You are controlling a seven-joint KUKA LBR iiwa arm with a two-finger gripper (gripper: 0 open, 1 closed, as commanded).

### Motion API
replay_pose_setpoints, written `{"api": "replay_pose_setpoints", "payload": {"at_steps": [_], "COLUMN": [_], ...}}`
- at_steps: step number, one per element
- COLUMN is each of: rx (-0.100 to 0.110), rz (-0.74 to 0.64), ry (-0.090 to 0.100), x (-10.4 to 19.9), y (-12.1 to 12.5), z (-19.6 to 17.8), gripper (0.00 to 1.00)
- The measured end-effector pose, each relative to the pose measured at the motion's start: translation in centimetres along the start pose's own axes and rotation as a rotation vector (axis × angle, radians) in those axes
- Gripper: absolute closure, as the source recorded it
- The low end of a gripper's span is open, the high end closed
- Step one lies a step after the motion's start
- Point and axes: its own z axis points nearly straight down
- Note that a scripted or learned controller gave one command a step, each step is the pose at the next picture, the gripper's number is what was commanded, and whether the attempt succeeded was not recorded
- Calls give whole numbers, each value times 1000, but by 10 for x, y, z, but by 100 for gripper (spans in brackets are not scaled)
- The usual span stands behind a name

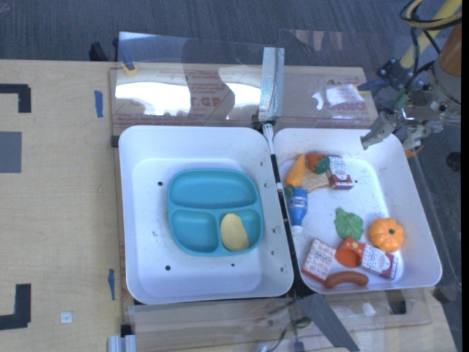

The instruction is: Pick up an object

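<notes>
A blue divided tray (212, 210) was seen in the left bin (139, 196), with a yellow lemon (234, 232) in its lower right compartment; toy foods were scattered in the right bin (418, 218): a pumpkin (386, 234), a sausage (346, 278) lying left to right, and a bottle (297, 206) lying lengthwise up and down the view; the claw (382, 132) was seen over the right bin's far right corner, and its state could not be told.

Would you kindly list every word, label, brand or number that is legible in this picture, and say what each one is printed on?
None can be read.
Red print on the cardboard behind the bins: blurred by glare.
Red-and-white packet in the right bin: label too small.
Red-and-white packet at that bin's front: too small.
Packet beside the orange pumpkin: too small.
Blue bottle: label unreadable.
</notes>
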Motion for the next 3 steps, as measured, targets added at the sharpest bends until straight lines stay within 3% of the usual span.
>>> {"api": "replay_pose_setpoints", "payload": {"at_steps": [1,2,3], "rx": [10,-13,-7], "rz": [-11,8,-216], "ry": [1,-3,2], "x": [16,16,4], "y": [60,62,66], "z": [115,185,185], "gripper": [0,0,0]}}
